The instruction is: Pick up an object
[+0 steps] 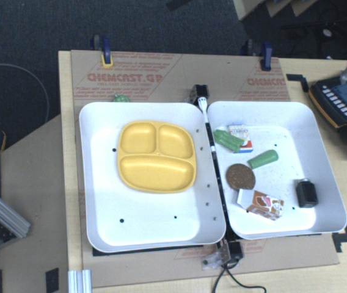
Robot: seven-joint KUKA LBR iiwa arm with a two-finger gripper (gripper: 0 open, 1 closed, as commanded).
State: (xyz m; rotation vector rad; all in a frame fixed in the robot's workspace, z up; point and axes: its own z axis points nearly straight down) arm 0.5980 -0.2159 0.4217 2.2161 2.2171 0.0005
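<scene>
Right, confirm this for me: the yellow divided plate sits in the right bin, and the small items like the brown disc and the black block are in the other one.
Not quite. The camera view shows the yellow divided plate in the left bin, not the right. The brown disc and the black block lie in the right bin, so they are indeed in the other one.

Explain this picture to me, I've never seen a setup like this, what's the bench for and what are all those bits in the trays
This is a robot workbench seen from one camera fixed above it, looking down at a slant. Two shallow white bins sit side by side on a brown board. The left bin holds a yellow divided plate. The right bin holds small things for a robot arm to practise picking up: two green pieces, a brown disc, a small card, a snack wrapper and a black block. Nothing is being held at this moment.
</scene>
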